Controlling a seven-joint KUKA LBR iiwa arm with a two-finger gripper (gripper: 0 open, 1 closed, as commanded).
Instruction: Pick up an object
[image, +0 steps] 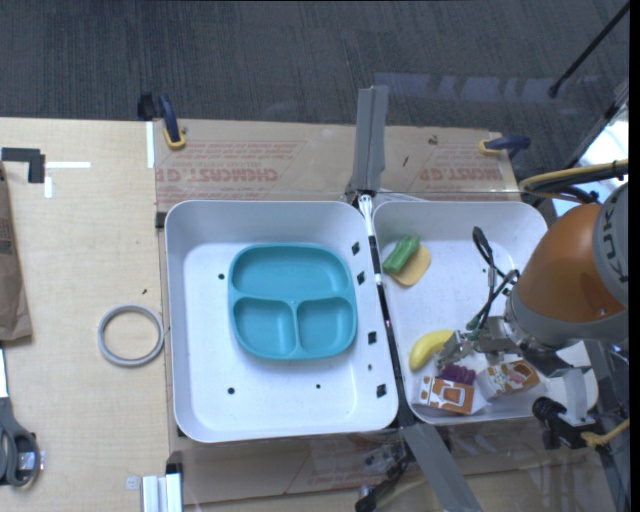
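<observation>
Tool: the tool is seen low in the right bin, at the near end, among the things there; whether it is wide, narrow or holding anything cannot be told, since the arm covers much of it.
Candidate objects: a yellow banana lies just left of the tool; a small purple piece and an orange-and-white packet lie just near of it; a second packet lies to the right, under the wrist.
Far objects: a green piece rests on a yellow one at the far left of the same bin, well apart from the tool.
Left bin: a teal divided plate is carried in the left bin.
Risk, crowding: two neighbours could be caught or nudged at once, because the near things lie touching or nearly so.
Risk, slip: the flat packets could be missed, and the curved banana could roll aside.
Risk, wall: the near wall could be struck, given how close the cluster lies to it.
Writing: mirrored red print is seen on the cardboard on the surface beyond the bins; it is not read with confidence. Packet print is too small.
</observation>
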